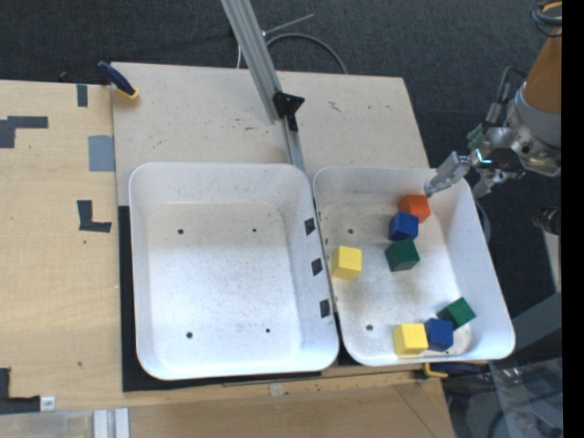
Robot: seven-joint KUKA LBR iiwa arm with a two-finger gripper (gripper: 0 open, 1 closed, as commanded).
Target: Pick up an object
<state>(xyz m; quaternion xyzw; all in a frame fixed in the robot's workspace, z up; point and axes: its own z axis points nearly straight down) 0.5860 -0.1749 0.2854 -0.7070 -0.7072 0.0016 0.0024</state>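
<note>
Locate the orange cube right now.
The orange cube sits in the right bin, near its far right wall, touching the blue cube just below it.

We have 1 camera, fixed above the pale wooden bench (55,245) and looking down at a slant. It sits far enough back to take in both shallow white plastic bins, the left one (151,190) and the right one (474,235), whole. The grey arm with its orange band (547,80) enters at the right edge.
</note>
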